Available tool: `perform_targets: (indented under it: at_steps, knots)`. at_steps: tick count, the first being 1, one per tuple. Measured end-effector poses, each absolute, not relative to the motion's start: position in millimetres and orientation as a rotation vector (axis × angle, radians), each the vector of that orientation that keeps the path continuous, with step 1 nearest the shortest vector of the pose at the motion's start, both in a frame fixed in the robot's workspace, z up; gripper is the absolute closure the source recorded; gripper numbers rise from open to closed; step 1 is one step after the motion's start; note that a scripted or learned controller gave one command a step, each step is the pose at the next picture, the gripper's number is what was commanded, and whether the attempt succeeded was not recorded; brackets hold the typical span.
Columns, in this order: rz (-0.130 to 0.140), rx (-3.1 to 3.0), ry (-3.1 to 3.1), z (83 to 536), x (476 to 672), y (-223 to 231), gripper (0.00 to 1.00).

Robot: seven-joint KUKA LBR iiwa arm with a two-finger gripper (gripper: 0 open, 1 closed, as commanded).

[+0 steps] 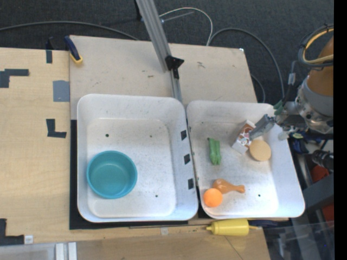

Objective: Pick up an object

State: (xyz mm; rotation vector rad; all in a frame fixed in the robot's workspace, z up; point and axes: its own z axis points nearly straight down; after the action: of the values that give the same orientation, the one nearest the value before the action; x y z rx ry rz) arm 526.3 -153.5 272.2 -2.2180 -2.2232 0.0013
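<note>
Your claw [262,125] sits low in the right bin [282,199], right up against the small carton [244,136]; whether it's clenched, you cannot tell. Looks like the reach-in step. Tan disc [260,150] touches the carton, so next, close cleanly on one and lift straight.

The arm [317,85] gets chopped off by the right edge, the pincer [264,124] covers part of that small carton [244,136], and its printing is way too tiny to read.
</note>
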Motion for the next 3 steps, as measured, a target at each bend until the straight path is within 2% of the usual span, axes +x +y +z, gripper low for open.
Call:
perform_targets:
  at_steps: [1, 3]
  knots:
    - [0.001, -2.218, -2.223, 272, 526.2, -154, 0.0]
    - [0.007, -2.216, -2.22, 175, 532.0, -157, 0.0]
